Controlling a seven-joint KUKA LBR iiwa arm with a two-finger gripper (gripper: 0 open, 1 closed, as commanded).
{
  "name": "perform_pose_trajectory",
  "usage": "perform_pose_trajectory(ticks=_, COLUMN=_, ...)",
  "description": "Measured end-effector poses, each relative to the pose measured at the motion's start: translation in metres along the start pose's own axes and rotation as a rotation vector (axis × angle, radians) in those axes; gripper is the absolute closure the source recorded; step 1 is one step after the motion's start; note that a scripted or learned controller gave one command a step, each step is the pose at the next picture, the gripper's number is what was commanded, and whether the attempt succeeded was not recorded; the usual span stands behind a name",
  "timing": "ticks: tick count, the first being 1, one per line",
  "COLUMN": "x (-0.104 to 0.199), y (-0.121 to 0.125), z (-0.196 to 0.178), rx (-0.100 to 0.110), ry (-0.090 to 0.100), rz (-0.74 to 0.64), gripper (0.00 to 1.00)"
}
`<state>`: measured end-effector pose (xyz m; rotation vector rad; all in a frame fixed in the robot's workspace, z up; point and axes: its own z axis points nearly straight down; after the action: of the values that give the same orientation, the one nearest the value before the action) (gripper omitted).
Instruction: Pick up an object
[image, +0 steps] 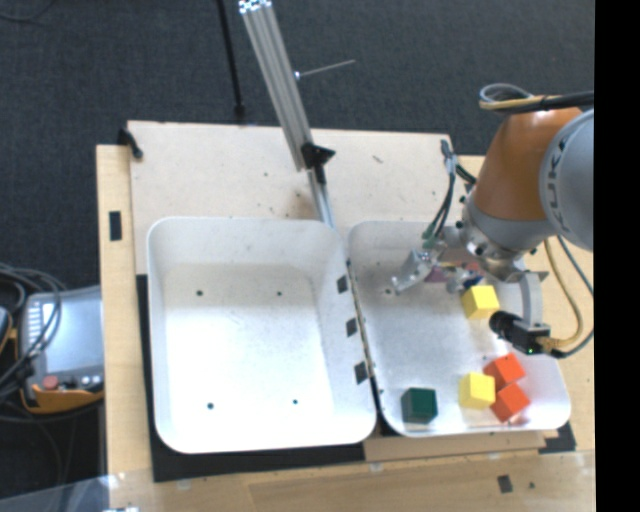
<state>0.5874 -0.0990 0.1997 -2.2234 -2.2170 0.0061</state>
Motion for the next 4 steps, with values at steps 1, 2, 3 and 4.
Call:
perform_pose_trajectory(ticks=1, x=-0.002, y=0.000, z=0.042, rx=0.000, ry=0.000, rz=0.000, gripper=0.00)
perform_pose_trajectory(ticks=2, x=-0.007, y=0.009, z=0.094, rx=0.000, ry=0.000, rz=0.001, gripper=0.00)
perform_pose_trajectory(ticks=3, x=-0.008, y=0.010, z=0.080, rx=-0.008, ry=0.001, rz=0.008, gripper=1.00)
perform_pose_trajectory(ticks=4, x=-0.008, y=0.010, z=0.015, rx=-0.012, ry=0.000, rz=-0.001, gripper=1.00)
